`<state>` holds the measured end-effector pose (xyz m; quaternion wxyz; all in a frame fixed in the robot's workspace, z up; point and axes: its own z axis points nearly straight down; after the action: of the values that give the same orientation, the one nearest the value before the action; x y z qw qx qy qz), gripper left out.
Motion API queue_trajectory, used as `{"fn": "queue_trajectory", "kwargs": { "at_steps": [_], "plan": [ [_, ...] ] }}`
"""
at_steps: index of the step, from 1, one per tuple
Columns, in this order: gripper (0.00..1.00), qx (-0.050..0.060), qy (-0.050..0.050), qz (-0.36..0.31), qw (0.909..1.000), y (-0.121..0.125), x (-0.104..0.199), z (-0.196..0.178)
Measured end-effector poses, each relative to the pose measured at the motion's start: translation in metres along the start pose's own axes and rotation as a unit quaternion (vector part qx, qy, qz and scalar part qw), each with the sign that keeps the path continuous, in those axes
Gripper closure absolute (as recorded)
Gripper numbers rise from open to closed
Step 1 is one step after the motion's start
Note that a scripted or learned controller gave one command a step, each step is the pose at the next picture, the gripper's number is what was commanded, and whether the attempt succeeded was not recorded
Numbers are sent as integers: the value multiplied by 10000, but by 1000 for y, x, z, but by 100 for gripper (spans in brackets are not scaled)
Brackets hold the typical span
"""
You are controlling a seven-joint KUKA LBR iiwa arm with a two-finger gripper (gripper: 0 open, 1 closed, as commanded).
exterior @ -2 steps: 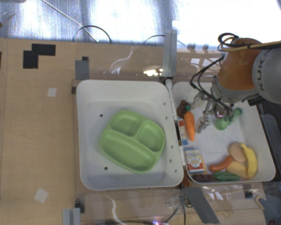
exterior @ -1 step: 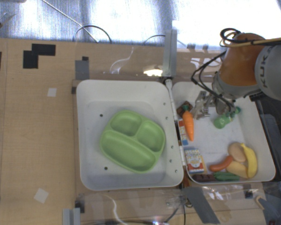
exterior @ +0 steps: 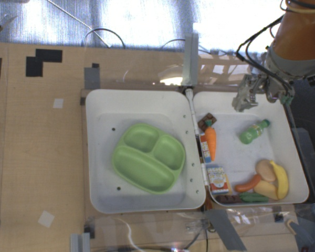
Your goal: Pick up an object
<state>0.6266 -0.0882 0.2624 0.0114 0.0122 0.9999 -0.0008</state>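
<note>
pale wooden bench (exterior: 37,156) under two shallow white bins set side by side. left bin (exterior: 100,114) carries a green divided plate (exterior: 148,157), three compartments, sitting tilted toward the lower right. right bin (exterior: 283,125) carries the small goods. green bottle (exterior: 253,132) lies on its side in the upper middle, long axis slanting, the narrower cap end up and to the right, fat base down-left; well apart from the rest. carrot (exterior: 211,142) lies near the divider, long axis nearly vertical, leafy dark top upward. below it a small printed carton (exterior: 217,179). lower right corner: banana (exterior: 281,179), a tan rounded piece, a red sausage (exterior: 248,184), a dark green pod, all bunched and touching. gripper (exterior: 245,103) hangs over the bin's upper edge, above the bottle, nothing between its fingers; how wide they stand, cannot tell.
</note>
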Motion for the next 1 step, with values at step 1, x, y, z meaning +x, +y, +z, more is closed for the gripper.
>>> {"fn": "queue_trajectory", "kwargs": {
  "at_steps": [1],
  "plan": [
    [100, -8, 87, -62, 9999, 4, 51, 40]
  ]
}}
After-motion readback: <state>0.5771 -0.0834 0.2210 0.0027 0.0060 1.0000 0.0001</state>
